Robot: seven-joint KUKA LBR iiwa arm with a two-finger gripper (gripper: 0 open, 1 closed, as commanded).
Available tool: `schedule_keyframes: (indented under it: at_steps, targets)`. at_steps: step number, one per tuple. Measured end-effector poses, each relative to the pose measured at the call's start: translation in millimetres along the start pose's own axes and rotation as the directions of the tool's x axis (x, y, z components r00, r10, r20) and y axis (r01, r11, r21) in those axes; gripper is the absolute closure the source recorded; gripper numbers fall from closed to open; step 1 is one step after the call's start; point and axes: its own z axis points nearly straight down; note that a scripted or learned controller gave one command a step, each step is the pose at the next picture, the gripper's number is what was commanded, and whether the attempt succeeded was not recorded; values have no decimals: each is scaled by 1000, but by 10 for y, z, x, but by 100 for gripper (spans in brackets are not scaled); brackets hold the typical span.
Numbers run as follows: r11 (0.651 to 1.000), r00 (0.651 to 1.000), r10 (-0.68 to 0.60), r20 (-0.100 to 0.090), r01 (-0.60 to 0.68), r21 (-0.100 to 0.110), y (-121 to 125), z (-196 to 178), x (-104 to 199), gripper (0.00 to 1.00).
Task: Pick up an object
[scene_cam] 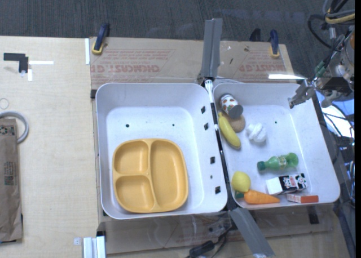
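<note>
Gripper [299,96] first: can't tell how wide it's spread from this angle, and nothing's visibly caught in it. It hangs over the right bin [276,117] at the 1 o'clock corner. No object is picked out yet. The closest are a small white lump [256,133], mid-bin, and a printed can [230,105] at 11 o'clock, touching a banana [229,130]. My worry: the can is round and on its side, so it'd probably roll or drag the banana along. The lump looks soft.

In the right bin [299,133], bare floor lies toward 1 o'clock; banana [229,130], bottle [277,163] and carrot [260,198] crowd 6 to 10 o'clock.
</note>
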Motion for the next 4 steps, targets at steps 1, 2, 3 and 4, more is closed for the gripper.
schedule_keyframes:
  at_steps: [1,2,3,4]
  targets:
    - [997,997,-79,1,79,-1,545,792,-321,0]
    - [948,948,-319,3,319,-5,863,1286,-528,0]
    - [791,791,-612,4,612,-4,869,1405,-330,0]
    - [681,681,-732,4,732,-4,787,1932,408,0]
